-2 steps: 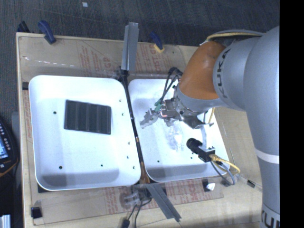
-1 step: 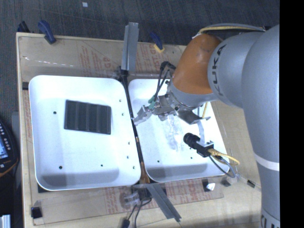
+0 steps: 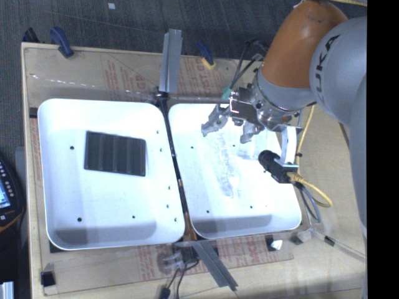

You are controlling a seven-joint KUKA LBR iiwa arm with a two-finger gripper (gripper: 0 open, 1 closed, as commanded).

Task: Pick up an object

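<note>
The gripper [image 3: 229,128] hangs with fingers spread over the right bin [image 3: 199,220], while a dark ridged rectangular pad [image 3: 115,154] lies in the left bin [image 3: 56,226].

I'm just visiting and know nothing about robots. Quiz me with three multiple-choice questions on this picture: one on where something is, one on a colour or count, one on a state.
1. Where does the dark ribbed rectangle lie?
A. in the left bin
B. in the right bin
C. on the floor

2. What colour is the band above the arm's wrist?
A. green
B. orange
C. blue

3. Where is the pincer?
A. resting on the rectangle
B. beyond the bench
C. above the right bin

Answers:
A, it lies flat on the left bin floor.
B, the orange band sits above the grey wrist.
C, it hangs over the right bin's upper part, nothing seen between its fingers.
</note>
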